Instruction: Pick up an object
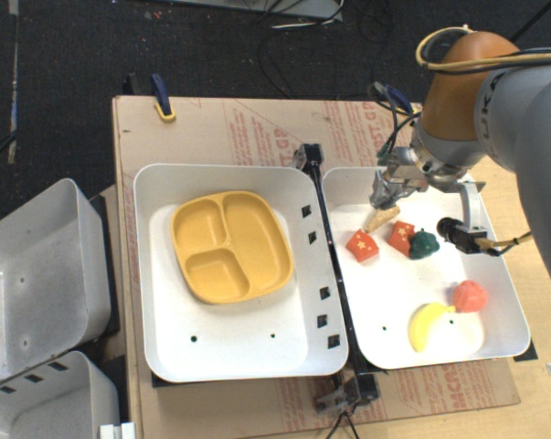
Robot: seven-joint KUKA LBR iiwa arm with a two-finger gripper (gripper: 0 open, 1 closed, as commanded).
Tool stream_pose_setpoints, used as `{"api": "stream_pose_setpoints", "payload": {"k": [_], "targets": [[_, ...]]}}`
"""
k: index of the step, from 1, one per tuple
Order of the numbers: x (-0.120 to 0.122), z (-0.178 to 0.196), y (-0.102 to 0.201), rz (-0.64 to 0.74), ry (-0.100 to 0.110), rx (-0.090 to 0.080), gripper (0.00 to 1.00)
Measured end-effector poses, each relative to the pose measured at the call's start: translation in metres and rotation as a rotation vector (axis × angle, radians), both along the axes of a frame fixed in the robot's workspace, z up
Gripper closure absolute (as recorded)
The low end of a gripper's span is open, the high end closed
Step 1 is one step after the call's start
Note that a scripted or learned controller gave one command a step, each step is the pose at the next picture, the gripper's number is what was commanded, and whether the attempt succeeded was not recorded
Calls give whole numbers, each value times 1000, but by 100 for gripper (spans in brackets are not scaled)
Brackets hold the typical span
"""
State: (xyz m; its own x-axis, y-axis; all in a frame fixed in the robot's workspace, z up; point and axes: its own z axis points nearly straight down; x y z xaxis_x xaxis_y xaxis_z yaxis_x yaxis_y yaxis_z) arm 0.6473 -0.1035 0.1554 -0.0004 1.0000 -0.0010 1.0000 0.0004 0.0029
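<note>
My gripper hangs over the back left part of the right bin, just above a small tan wedge that lies at its tip. I cannot tell whether the wedge is touched. Close by on the bin floor lie a red block, a second red piece and a dark green object. Nearer the front are a pink-red object and a yellow banana.
The left bin bears a yellow compartment plate. A black divider strip runs between the bins. A black part on a cable juts from the arm over the right bin. White tubs stand at the left.
</note>
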Motion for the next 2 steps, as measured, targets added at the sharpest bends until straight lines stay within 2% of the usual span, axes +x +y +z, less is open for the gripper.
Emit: {"api": "stream_pose_setpoints", "payload": {"k": [2], "targets": [[5, 85, 4, 3, -4, 0, 100]]}}
